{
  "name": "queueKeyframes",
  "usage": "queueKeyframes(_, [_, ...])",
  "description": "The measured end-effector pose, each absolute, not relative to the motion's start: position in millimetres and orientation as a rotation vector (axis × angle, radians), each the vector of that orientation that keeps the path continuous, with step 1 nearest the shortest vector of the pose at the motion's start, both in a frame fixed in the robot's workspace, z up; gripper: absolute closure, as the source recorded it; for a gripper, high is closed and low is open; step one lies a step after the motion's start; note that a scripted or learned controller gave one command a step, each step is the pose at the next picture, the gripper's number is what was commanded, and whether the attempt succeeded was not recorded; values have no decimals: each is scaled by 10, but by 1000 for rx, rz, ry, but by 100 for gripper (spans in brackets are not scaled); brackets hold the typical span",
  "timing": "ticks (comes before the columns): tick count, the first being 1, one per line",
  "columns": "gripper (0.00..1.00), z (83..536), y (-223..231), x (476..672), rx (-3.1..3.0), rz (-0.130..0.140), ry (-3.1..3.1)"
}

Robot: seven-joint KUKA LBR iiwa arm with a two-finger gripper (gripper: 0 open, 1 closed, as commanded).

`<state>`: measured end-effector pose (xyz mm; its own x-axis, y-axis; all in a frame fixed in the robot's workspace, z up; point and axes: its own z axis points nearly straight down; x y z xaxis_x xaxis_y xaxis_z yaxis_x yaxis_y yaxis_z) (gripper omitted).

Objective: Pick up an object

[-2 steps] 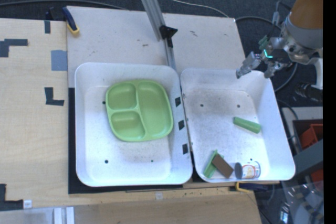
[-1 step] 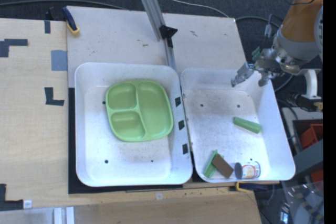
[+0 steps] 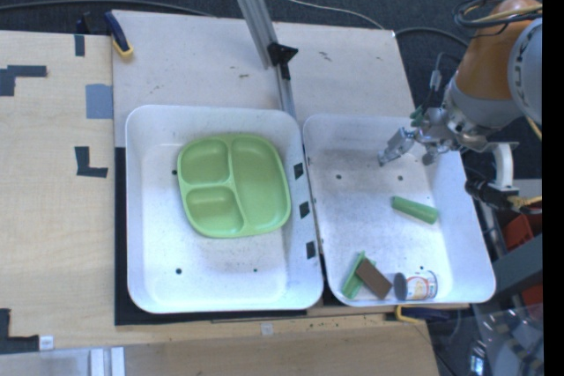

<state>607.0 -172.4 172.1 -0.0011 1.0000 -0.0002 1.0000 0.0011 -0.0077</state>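
green stick (image 3: 414, 210), flat, right bin (image 3: 352, 189)

Bare white floor of the right-hand shallow white bin (image 3: 352, 189) directly below the pincer (image 3: 407, 143), small green plastic bar (image 3: 414, 209) lying just beyond, green and brown blocks (image 3: 366, 277) and small can (image 3: 416, 286) crowded farther off at the near wall, slanted metal pole (image 3: 251, 0) well to its left

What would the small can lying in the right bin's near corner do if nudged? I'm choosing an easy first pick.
The can lies on its side, so it would probably roll, though the brown block beside it may stop it. Its rounded body looks rigid and possibly slippery for the gripper. It sits near the bin wall, so access may be tight.
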Motion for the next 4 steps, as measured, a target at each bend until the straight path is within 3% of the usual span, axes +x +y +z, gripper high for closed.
queueKeyframes(1, [0, 1275, -1754, 6046, -2217, 8, -2220])
queueKeyframes(2, [100, 1404, -1746, 6060, -2217, 3, -2224])
queueKeyframes(4, [100, 2458, -1858, 6104, -2224, -4, -2227])
